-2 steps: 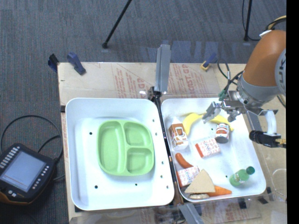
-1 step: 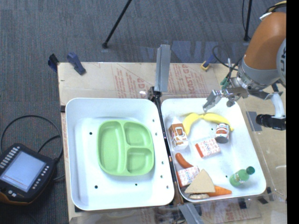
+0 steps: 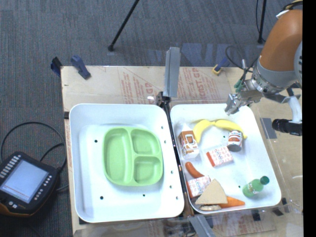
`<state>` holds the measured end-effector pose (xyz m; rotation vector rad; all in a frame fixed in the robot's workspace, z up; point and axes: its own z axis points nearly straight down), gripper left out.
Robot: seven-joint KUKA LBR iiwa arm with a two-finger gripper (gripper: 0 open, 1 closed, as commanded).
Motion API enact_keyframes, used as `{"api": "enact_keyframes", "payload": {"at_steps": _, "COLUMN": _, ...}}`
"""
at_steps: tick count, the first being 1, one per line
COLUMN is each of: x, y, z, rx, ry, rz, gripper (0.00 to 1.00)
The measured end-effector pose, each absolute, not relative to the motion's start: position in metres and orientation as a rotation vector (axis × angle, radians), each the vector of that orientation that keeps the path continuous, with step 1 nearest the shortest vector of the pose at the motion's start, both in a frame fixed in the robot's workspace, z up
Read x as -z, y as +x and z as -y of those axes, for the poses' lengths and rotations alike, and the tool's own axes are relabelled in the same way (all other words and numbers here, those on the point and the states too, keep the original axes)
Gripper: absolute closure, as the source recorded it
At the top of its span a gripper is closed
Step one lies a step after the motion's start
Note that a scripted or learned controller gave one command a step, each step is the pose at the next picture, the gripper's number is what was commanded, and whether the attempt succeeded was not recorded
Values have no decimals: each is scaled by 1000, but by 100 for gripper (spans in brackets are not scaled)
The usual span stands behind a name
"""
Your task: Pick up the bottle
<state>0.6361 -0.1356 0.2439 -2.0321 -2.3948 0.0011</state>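
From the overhead camera, the grey two-finger gripper (image 3: 236, 104) hovers at the right white bin's (image 3: 270, 158) far rim, nothing visibly pinched, its spread impossible to tell, so it looks like the approach step, needing travel toward the small green plastic bottle (image 3: 254, 187) lying in the near right corner.

Bottle (image 3: 255, 187) in right bin (image 3: 261, 147)

Grey carpet (image 3: 59, 23) covers the floor. The bench (image 3: 123, 83) has a cardboard-brown top. Black tripod legs (image 3: 126, 19) stand beyond it, and a handheld screen (image 3: 22, 181) lies near left.
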Motion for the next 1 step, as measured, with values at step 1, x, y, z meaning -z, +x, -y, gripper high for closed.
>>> {"api": "enact_keyframes", "payload": {"at_steps": 1, "x": -437, "y": 645, "z": 101, "rx": -2, "ry": -2172, "rz": 2269, "gripper": 100}}
